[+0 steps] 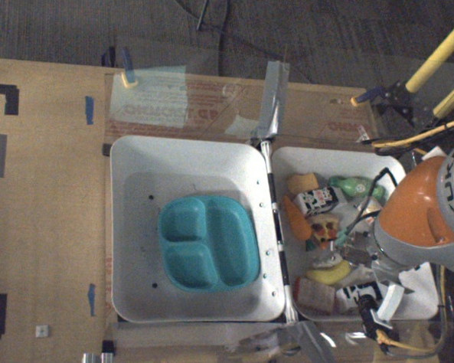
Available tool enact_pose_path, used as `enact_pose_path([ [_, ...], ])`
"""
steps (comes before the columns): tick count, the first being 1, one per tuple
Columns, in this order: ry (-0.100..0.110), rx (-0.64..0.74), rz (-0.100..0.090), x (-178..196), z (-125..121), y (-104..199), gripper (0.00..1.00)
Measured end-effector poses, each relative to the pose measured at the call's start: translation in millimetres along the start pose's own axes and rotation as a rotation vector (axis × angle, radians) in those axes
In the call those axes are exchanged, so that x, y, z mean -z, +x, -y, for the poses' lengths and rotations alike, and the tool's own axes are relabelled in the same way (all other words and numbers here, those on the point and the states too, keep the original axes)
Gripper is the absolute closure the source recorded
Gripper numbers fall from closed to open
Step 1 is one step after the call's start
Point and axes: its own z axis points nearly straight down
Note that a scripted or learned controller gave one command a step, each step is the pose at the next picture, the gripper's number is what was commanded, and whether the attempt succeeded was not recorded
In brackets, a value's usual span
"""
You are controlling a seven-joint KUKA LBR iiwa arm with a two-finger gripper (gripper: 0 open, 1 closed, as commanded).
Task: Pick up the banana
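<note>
The banana (328, 274) is yellow and lies in the right bin (423, 305), near its front, partly under the arm's end. My gripper (347, 253) hangs low over the middle of that bin, just above and behind the banana, below the grey wrist and orange band (417, 211). The wrist body and cables hide the fingertips. I cannot tell whether it touches the banana.
Around the banana are an orange carrot-like piece (295, 218), a small black-and-white carton (318, 198), a green item (357, 186), a tan item (304, 181) and flat packets (320, 296) at the front. The left bin (135, 171) holds a teal divided plate (208, 242).
</note>
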Motion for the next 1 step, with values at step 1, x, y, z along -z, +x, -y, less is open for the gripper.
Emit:
enact_pose_path([
  [1,-0.008,-0.006,0.008,10.6,-2.0,-4.6,1.0],
])
